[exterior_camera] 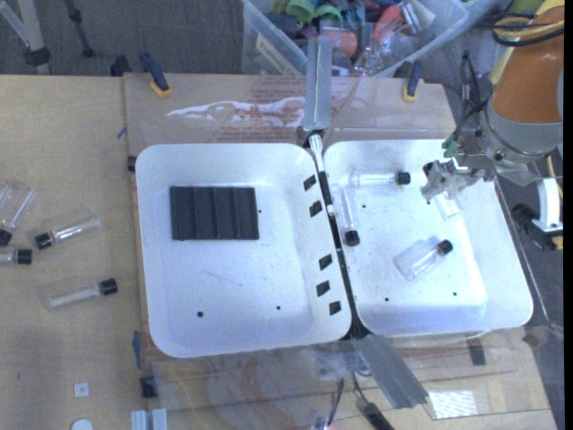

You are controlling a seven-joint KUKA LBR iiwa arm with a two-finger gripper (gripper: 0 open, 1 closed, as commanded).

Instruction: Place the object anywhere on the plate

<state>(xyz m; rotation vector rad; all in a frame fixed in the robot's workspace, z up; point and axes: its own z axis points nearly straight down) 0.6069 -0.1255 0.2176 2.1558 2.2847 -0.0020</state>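
The plate (215, 213) is a dark ribbed rectangle lying flat in the left bin (179, 321). Three clear vials with black caps lie in the right bin (501, 303): one (378, 179) near the back, one (345, 218) along the divider, and one (421, 256) in the middle. My gripper (443, 189) hangs over the back right part of the right bin, well to the right of the plate. A pale clear shape (446, 207) shows just under it; whether it is held is unclear.
A metal divider with black clips (324, 231) runs between the bins. Several loose vials (67, 231) lie on the bench to the left. A clear tub of coloured objects (358, 12) stands behind the bins. Clamps (159, 83) sit at the back edge.
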